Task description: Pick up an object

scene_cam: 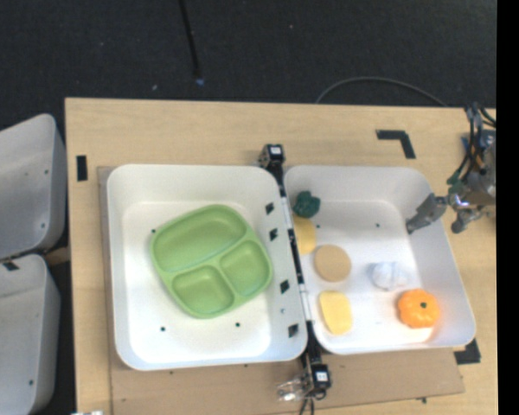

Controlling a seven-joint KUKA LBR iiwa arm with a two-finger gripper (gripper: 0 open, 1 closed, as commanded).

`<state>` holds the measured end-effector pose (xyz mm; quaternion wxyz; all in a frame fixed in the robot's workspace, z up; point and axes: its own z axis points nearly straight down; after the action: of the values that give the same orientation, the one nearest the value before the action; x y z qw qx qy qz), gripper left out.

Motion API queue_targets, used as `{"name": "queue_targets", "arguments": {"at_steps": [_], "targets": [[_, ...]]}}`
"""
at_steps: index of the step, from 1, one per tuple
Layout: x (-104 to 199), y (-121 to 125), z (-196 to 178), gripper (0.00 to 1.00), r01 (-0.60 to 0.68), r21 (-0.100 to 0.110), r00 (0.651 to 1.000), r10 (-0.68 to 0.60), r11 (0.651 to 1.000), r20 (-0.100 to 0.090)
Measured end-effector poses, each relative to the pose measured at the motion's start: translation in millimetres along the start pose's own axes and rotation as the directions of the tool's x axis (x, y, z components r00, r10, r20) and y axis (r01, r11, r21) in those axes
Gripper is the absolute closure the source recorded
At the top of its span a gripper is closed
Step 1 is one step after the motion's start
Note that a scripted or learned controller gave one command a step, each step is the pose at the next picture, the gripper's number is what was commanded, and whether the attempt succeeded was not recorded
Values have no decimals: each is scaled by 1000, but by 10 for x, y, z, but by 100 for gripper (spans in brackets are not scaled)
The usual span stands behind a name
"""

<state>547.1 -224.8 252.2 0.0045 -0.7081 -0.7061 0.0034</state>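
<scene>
The pick has not begun in earnest: the pincer (441,214) hangs at the right bin's (363,184) three-o'clock rim, with one grey finger (424,212) reaching in over the bin wall and the other (461,220) just outside it, so it looks spread open with nothing between the fingers. By my reading this is the approach step, with no object yet chosen or touched. All the loose things lie in the right bin. An orange pumpkin-like toy (417,309) sits toward five o'clock of the bin, near the front right corner; a small white crumpled object (389,275) lies just beside it at its ten o'clock; a round tan disc (333,263) rests near the bin's middle; a pale yellow block (336,312) lies at the disc's six o'clock; a second yellow piece (304,237) stands against the divider at nine o'clock; and a dark green lump (307,204) sits at the bin's eleven o'clock corner. From the pincer, the white object and the orange toy are the nearest candidates, lying toward its seven and six o'clock, clearly apart from it, while the green lump is well apart at nine o'clock. The left bin (121,258) holds a green divided plate (209,259), which looks too broad for an easy grasp. The next move probably calls for carrying the pincer inward over one item, centring the open fingers about it and descending clear of the bin wall on the tabletop (242,128).
</scene>
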Motion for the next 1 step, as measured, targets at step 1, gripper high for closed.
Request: {"name": "queue_targets", "arguments": {"at_steps": [1], "targets": [[8, 24, -71, 0, 4, -12, 1000, -4, 1000, 3]]}}
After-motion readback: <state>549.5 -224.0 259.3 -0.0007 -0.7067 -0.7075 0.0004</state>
